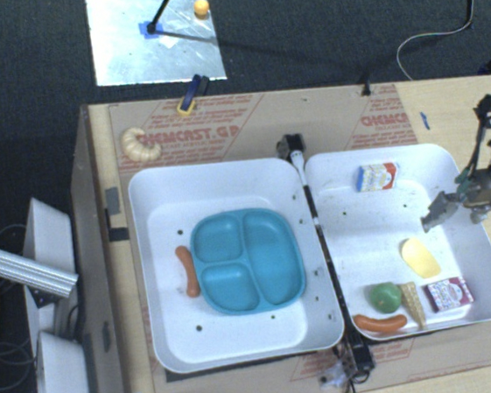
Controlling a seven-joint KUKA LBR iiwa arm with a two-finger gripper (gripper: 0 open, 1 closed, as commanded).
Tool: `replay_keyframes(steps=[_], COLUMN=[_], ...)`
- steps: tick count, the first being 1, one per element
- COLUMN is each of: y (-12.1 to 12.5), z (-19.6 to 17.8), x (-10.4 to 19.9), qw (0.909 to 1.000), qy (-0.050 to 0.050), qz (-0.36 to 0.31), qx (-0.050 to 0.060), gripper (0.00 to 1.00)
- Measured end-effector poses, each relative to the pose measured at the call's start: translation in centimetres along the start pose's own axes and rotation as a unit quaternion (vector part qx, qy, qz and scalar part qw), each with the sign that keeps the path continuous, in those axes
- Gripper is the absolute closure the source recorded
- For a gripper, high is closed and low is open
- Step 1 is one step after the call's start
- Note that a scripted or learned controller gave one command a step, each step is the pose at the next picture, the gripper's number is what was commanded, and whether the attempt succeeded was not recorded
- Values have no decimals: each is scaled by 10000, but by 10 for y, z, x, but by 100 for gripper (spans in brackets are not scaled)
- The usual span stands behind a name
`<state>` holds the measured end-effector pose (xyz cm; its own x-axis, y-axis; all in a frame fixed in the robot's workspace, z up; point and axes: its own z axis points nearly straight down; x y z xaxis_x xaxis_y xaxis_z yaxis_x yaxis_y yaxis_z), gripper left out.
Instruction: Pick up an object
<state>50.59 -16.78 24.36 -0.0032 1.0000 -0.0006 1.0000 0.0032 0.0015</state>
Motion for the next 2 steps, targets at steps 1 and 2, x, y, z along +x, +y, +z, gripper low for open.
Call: replay_keyframes(steps=[1, 2], y=[7, 124], z=[102, 93], x=[45, -12], qw=[10000, 10000], qy=[4, -5], qz=[5, -4], qx=[8, -10], gripper=[0, 0])
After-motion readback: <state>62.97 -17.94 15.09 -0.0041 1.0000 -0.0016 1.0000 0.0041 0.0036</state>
